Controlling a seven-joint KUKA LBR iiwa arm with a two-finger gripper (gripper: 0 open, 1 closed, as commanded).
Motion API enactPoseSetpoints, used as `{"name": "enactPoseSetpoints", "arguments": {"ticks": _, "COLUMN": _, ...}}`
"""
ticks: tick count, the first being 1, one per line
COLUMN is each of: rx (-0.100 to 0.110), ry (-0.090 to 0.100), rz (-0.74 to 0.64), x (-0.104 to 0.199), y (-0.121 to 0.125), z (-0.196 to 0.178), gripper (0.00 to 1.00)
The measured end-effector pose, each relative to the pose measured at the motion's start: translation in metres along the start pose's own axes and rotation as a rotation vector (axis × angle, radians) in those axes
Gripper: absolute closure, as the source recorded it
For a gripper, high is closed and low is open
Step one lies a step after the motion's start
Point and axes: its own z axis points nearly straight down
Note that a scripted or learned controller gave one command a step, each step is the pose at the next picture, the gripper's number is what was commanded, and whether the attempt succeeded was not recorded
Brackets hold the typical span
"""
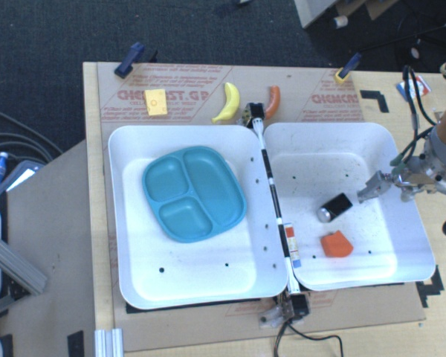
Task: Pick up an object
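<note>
I see a small black cylinder with a silver end [335, 206] lying in the right white bin [372, 141], just left of my gripper [373, 187]; an orange wedge-shaped block [337, 245] sits below-left of it. I cannot tell the gripper's state. Farther left, red lettering [167, 94] on the brown board is partly covered.

Open floor in the right bin, crowded left bin

The right bin [372, 141] holds a black cylinder [335, 207] and an orange block [337, 245] near its middle, with bare floor around them. A blue divided plate [194, 193] covers much of the left bin [126, 222].
</note>
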Motion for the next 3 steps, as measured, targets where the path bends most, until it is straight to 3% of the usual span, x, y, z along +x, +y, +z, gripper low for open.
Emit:
{"name": "enactPoseSetpoints", "arguments": {"ticks": 1, "rx": -0.013, "ry": -0.001, "rz": 0.001, "x": 0.009, "y": 0.014, "z": 0.098, "gripper": 0.0}}
{"name": "enactPoseSetpoints", "arguments": {"ticks": 2, "rx": -0.022, "ry": -0.009, "rz": 0.003, "x": 0.043, "y": 0.027, "z": 0.104, "gripper": 0.0}}
{"name": "enactPoseSetpoints", "arguments": {"ticks": 3, "rx": -0.024, "ry": -0.004, "rz": 0.0, "x": 0.081, "y": 0.105, "z": 0.104, "gripper": 0.0}}
